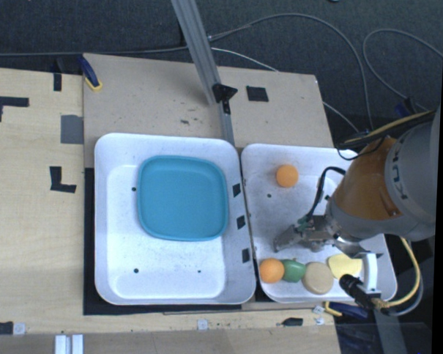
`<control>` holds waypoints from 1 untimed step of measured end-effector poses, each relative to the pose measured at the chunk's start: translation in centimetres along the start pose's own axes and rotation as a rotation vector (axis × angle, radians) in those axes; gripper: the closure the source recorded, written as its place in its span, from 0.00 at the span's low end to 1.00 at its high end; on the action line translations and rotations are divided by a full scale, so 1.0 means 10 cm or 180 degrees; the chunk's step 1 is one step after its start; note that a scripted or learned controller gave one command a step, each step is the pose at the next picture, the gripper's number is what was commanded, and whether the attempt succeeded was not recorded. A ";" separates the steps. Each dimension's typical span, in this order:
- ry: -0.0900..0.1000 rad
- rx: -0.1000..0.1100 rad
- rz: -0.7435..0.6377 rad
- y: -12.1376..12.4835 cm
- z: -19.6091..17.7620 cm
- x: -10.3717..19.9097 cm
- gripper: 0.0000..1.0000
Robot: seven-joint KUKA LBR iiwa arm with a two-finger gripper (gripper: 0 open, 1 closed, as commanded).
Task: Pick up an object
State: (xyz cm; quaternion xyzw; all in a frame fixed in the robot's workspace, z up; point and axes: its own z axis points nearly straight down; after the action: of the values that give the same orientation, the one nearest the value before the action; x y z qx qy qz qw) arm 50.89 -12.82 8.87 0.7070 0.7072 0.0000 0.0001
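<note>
Left bin (110,204) holds a blue plate (182,197). Right bin (262,163): an orange ball (286,175) at the far side; along the near wall, a second orange ball (272,270), a green piece (294,270), a tan disc (318,278), and a yellow piece (344,266). The gripper (286,238) hovers just above that row; whether its fingers are parted cannot be told.

bins 2 (103,204) | blue plate 1 (182,197) | orange balls 2 (286,175) | green object 1 (294,270)

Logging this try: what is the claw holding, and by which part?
Nothing: the claw hangs above bare floor of the right bin.
</note>
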 end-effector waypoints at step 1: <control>-0.0006 -0.0012 0.0002 0.01 -0.12 -0.01 1.00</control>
State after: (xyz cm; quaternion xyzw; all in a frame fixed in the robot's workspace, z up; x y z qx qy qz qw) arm 50.98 -12.92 10.09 0.7073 0.7069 0.0007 0.0021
